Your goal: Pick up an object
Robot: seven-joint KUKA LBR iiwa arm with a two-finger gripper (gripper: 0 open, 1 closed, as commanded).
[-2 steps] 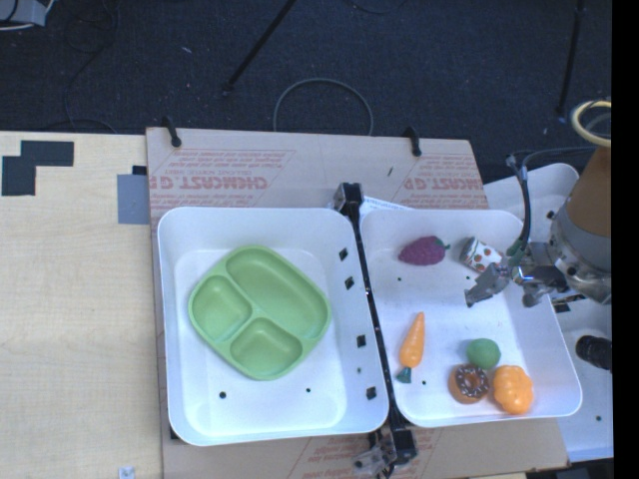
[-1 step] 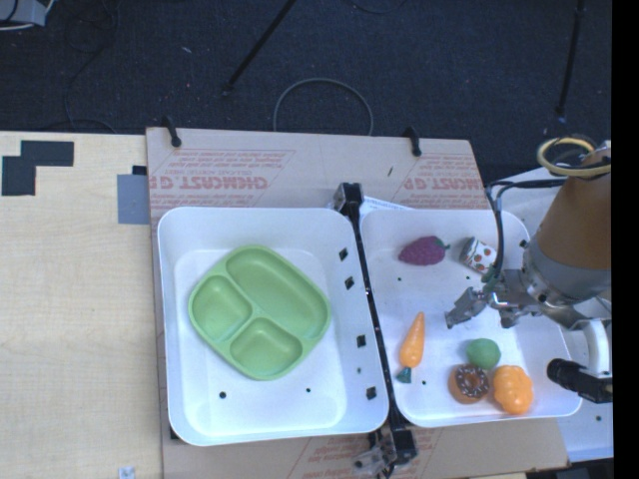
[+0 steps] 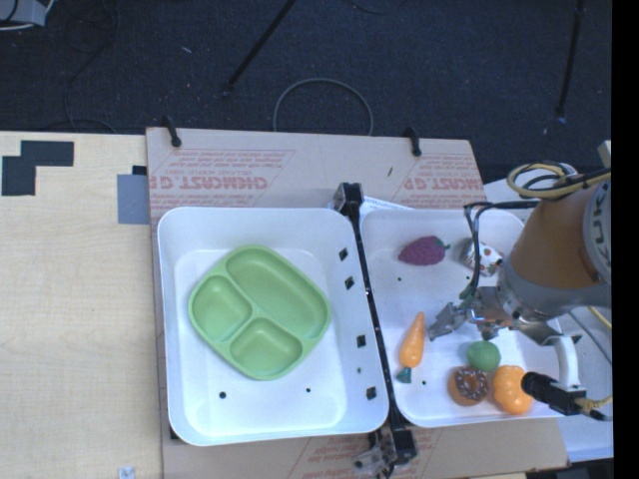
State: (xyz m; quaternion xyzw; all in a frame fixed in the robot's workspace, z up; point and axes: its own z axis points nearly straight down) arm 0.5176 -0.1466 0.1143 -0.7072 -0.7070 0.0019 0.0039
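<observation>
Where toys crowd, gripper [image 3: 451, 319] beside carrot [image 3: 412, 340]

My arm [image 3: 559, 242] runs off the right edge of the view and covers the far right corner of the right bin [image 3: 439, 415]. My gripper [image 3: 451, 319] is small and dark against the white floor, so the state of its tips cannot be read. A small red-and-white item [image 3: 488, 256] beside my wrist is partly hidden and too small to identify, as is the near orange object [image 3: 510, 389], partly overlapped by a black part.
</observation>
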